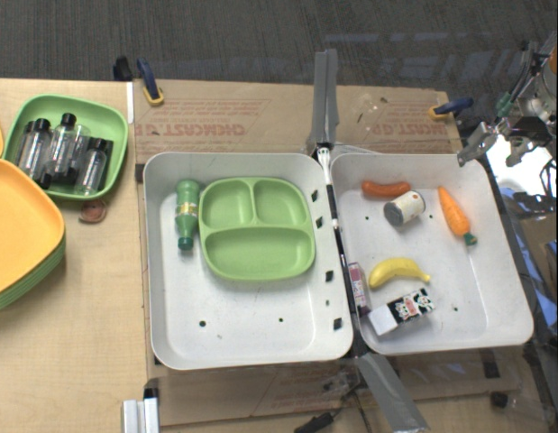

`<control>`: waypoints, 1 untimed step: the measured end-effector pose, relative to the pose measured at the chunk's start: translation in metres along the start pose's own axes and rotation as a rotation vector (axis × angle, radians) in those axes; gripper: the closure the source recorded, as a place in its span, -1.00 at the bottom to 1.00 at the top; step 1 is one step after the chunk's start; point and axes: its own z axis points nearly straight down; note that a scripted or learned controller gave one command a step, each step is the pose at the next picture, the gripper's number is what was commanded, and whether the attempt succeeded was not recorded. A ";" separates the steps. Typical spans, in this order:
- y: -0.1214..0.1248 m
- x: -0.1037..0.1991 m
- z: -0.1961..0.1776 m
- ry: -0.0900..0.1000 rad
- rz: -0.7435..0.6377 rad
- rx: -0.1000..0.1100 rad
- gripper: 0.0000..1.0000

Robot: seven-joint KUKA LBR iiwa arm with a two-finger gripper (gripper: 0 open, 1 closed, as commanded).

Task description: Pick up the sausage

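A cardboard-covered bench point(260, 120) is carrying two white bins side by side, probably so that things can be moved from one to the other. The gripper point(522, 120) is hanging beyond the far right corner of the right bin point(477, 318), well clear of the contents; whether it is released or clenched I cannot tell.

The left bin point(242, 336), farthest from the gripper, is holding one green divided plate point(257, 227) and one green bottle point(187, 213) lying just beside it.

In the right bin, six loose things are lying apart, which is leaving room to reach each. One carrot point(455, 213) is lying nearest the gripper. One banana point(397, 271), one small carton point(402, 312) and one dark tube point(357, 285) are sitting farther off. The one sausage point(386, 188) is lying near the bin's far wall, leftward of the gripper, touching or almost touching one can point(405, 208), which is likely crowding a grasp.
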 end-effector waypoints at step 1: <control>0.000 0.000 -0.008 -0.002 -0.004 0.001 1.00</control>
